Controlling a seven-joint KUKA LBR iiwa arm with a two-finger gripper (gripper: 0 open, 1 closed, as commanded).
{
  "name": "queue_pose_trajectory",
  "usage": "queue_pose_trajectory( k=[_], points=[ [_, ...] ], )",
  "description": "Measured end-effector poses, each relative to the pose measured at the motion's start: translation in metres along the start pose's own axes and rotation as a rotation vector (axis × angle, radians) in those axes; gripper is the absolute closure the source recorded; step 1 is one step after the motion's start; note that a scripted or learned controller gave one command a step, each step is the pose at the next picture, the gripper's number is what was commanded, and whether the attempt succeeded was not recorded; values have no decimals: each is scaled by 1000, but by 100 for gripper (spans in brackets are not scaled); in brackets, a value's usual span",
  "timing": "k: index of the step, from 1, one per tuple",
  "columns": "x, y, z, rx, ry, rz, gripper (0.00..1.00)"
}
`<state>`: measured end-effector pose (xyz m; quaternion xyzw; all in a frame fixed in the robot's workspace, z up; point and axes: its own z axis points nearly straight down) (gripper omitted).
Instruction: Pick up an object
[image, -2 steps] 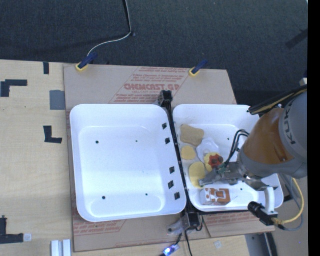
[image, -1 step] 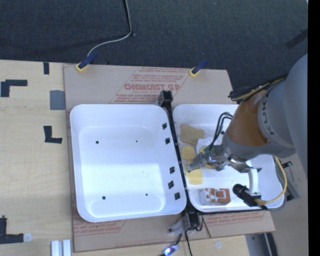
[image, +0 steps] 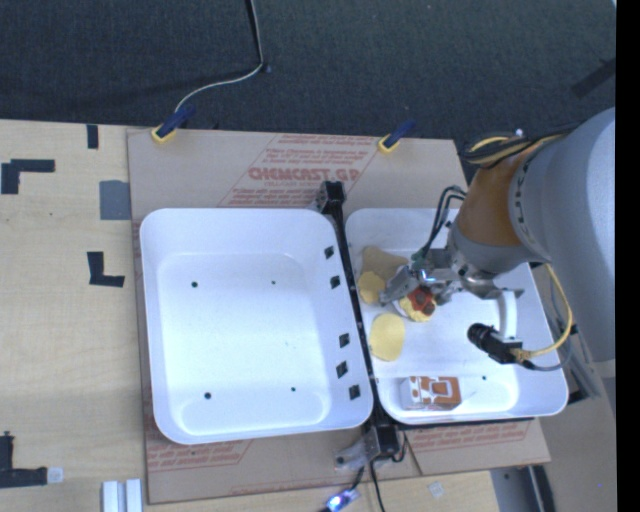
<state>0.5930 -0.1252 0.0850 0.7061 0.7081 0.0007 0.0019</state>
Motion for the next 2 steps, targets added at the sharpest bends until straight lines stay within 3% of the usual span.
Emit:
queue_pose_trajectory(
  k=[1, 2],
  points=[
    [1, -2, -10, 3, 1, 0, 100],
    [95, 20, -106, -5, 4, -9, 100]
  ],
)
